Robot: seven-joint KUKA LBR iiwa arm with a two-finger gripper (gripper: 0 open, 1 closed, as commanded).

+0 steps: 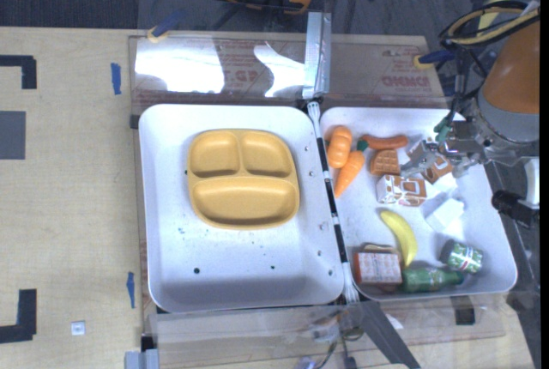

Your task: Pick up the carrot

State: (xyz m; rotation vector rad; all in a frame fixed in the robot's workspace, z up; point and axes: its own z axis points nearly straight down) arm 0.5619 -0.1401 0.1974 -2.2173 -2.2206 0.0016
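Carrot: lay in the right bin, close to its left wall and toward the far left corner, thick end away from the camera, tip pointing to the near edge.
Orange piece: rounded, just beside the carrot's thick end, nearer the far wall.
Sausage: reddish, stretched along the far part of the right bin.
Waffle: sat just on the near side of the sausage.
Carton: small red-and-white box, near the bin's middle.
Banana: curved, toward the near edge.
Red box, green bottle, green can: lined along the near wall.
Gripper: hung over the right bin's far right part – well apart from the carrot; jaw state could not be told.
Left bin: held 1 yellow plate with 3 compartments – set toward the far edge.
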